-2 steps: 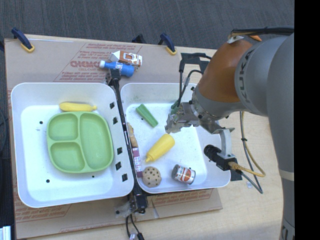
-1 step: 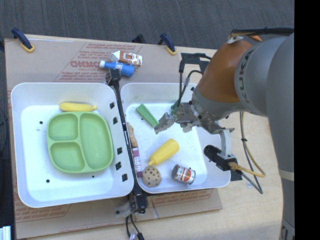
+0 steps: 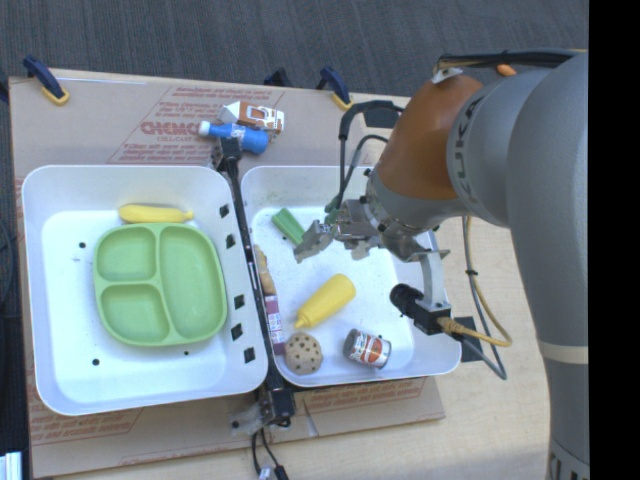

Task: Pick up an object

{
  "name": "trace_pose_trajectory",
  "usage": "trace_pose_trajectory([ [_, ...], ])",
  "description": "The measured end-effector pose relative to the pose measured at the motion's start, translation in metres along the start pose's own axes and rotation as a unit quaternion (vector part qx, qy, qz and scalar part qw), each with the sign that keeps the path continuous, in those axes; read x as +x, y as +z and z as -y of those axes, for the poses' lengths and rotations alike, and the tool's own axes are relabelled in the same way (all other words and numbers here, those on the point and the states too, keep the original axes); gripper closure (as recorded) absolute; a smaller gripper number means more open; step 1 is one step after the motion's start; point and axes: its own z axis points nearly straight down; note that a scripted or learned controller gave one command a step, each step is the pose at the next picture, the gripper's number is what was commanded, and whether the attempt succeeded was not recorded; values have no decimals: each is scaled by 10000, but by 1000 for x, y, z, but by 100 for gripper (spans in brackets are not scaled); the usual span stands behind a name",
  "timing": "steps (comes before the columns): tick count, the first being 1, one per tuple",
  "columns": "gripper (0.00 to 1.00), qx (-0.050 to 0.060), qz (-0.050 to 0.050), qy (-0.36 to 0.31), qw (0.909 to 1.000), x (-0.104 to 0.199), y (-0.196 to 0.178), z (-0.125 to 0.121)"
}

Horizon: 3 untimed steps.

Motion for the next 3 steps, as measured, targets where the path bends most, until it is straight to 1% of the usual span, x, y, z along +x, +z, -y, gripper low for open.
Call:
trace_pose_trajectory([
  [1, 0, -7, -4, 17, 10000, -40, -13, -51],
  [2, 0, 15, -5, 4, 10000, -40, 103, -24],
  [3, 100, 21, -6, -11, 10000, -40, 92, -25],
])
